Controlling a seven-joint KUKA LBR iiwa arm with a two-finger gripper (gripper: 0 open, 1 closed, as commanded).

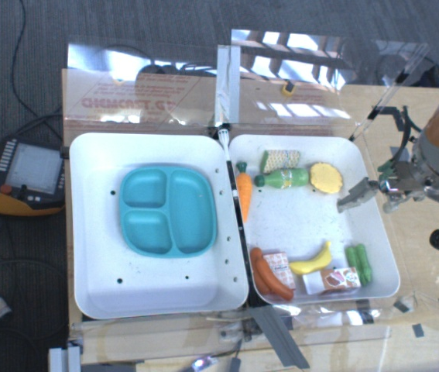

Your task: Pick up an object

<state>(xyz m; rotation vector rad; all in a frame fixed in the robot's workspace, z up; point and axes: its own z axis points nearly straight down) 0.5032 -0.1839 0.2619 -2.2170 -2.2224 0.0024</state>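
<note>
Beneath me lies dark grey carpet (126, 14) with thin cables trailing across it, and on it a pale wooden bench (416, 285) with a brown cardboard sheet (142, 99) at the back; the red lettering printed on that sheet is too blurred and washed out by glare for me to read. Clear plastic panels (289, 60) stand behind the bins and throw back bright reflections.

The left bin (95, 285) holds a turquoise divided plate (167, 211), lying flat near its middle. The right bin (374, 239) holds the small things I could pick: an orange carrot (244, 192) against the left wall, a green bottle (285, 178) and a corn cob (280, 160) near the back, a yellow round piece (326, 177) beside the bottle, and along the front a red sausage (269, 277), a small packet (278, 263), a banana (312, 260), a printed box (335, 279) whose label I cannot make out, and a green pod (359, 263).

My claw (393, 186) hangs over the right rim of the right bin, with nothing between its fingers; whether they are spread or closed I cannot tell.

On the carpet to the left sits a handheld orange-edged control unit (18, 180) with a grey screen.
</note>
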